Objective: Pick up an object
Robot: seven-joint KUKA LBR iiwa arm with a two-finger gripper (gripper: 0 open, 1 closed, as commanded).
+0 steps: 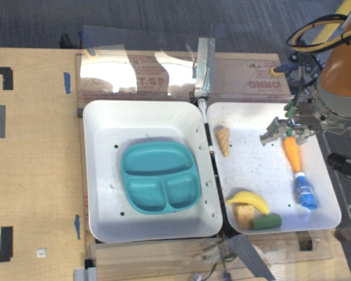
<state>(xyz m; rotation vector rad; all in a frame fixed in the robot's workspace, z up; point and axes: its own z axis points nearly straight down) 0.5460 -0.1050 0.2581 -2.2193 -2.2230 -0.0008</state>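
The grey two-finger gripper (288, 134) hangs over the right white plastic bin (254, 168), its fingers spread just above the top of an orange toy carrot (292, 153) lying near the bin's right wall, a blue bottle (305, 192) just below it.

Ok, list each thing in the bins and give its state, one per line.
Teal tray: flat in left bin.
Carrot: lying under the pincer, right bin.
Blue bottle: on its side.
Banana: lying by the front wall.
Green cylinder: on its side.
Cone: lying flat.
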